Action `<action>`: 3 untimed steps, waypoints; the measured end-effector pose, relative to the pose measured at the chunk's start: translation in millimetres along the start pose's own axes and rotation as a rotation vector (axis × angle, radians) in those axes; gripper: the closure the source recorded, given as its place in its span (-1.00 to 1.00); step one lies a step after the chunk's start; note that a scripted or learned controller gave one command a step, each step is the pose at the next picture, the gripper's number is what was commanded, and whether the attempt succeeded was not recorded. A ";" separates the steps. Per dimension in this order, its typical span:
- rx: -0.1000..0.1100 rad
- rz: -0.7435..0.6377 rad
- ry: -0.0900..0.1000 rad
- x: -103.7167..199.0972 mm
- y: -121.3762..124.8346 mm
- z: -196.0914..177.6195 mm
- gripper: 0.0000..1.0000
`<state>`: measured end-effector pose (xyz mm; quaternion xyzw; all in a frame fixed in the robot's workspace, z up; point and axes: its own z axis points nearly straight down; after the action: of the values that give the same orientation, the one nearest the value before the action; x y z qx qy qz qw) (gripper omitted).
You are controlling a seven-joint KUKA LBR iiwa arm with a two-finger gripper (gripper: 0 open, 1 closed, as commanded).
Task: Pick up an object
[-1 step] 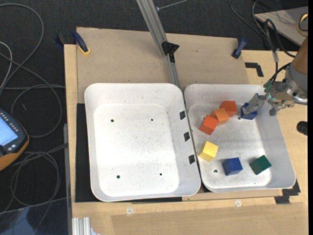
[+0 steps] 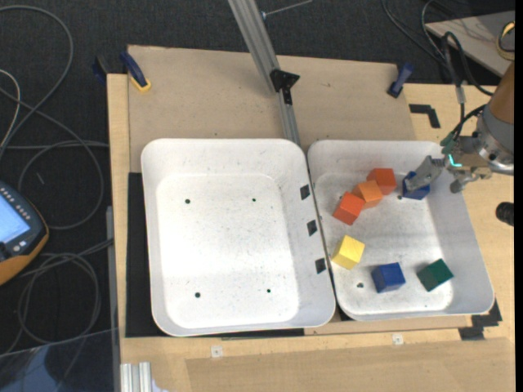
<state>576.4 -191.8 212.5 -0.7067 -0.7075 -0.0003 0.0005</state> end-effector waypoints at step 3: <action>-0.003 0.000 0.000 6.6 0.1 100.3 1.00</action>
<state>576.4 -185.1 112.3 -0.7068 -0.7074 -0.0011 -0.0004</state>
